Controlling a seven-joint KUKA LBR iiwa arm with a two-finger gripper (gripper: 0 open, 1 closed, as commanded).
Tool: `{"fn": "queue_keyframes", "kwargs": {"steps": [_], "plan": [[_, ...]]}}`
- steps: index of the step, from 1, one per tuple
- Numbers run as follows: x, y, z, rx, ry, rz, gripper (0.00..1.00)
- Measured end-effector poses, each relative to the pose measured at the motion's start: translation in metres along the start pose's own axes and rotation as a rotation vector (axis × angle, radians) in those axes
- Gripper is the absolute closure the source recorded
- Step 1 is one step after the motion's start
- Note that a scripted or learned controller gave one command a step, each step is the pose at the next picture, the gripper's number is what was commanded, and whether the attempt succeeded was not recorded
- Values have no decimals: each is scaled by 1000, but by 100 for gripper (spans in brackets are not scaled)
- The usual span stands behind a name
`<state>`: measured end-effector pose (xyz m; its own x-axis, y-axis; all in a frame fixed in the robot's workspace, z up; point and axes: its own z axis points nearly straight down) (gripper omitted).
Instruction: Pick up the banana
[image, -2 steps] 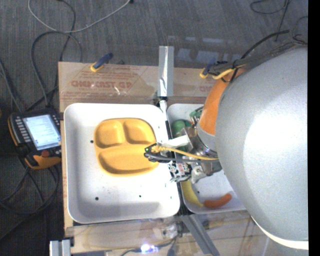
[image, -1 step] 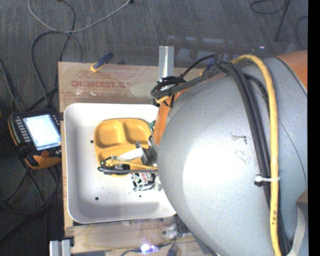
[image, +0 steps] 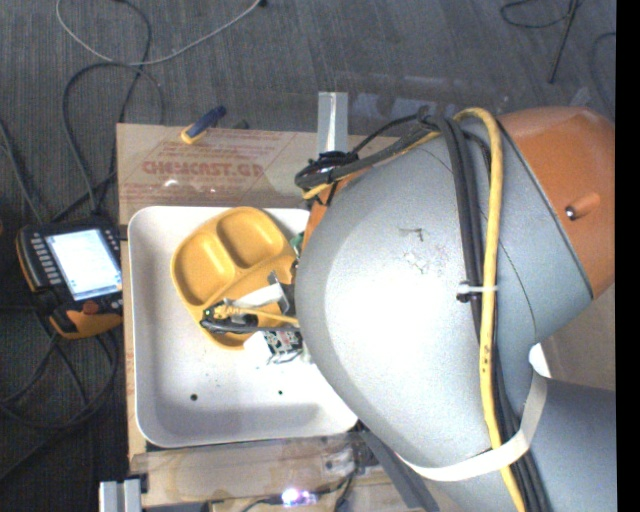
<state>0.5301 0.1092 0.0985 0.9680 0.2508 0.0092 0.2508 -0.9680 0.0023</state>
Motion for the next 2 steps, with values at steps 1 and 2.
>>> {"fn": "queue_keyframes", "kwargs": {"steps": [1,2], "plan": [[-30,-20,0,-7,26,-34,100],[-37,-22,10,-4,1,-37,0]]}}
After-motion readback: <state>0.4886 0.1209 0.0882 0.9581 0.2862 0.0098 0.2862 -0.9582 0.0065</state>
